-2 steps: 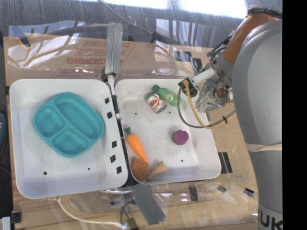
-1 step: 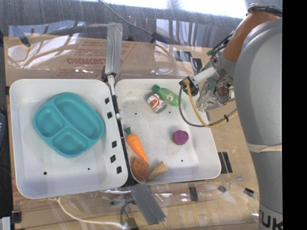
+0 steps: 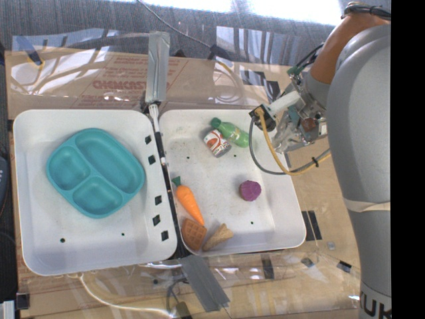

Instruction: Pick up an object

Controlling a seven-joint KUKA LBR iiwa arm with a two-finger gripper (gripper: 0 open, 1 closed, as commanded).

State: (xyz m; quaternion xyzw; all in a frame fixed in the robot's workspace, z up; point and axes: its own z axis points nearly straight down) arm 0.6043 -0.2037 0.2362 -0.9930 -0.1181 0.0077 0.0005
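The right bin (image 3: 285, 224) holds a green bottle (image 3: 230, 132), a small red and white can (image 3: 216, 142), a purple ball-like object (image 3: 250, 190), an orange carrot (image 3: 188, 203), a waffle piece (image 3: 194, 233) and a tan cone piece (image 3: 219, 235). My gripper (image 3: 295, 130) hangs over the bin's right rim, to the right of the bottle and above the purple object. Cables and the wrist housing hide its fingers. Nothing shows between them.
The left bin (image 3: 40, 244) holds a teal divided plate (image 3: 95, 171). A grey taped divider (image 3: 156, 78) runs between the bins. A yellow cable (image 3: 265, 158) loops from the wrist over the right bin's rim. The grey arm (image 3: 362, 111) fills the right side.
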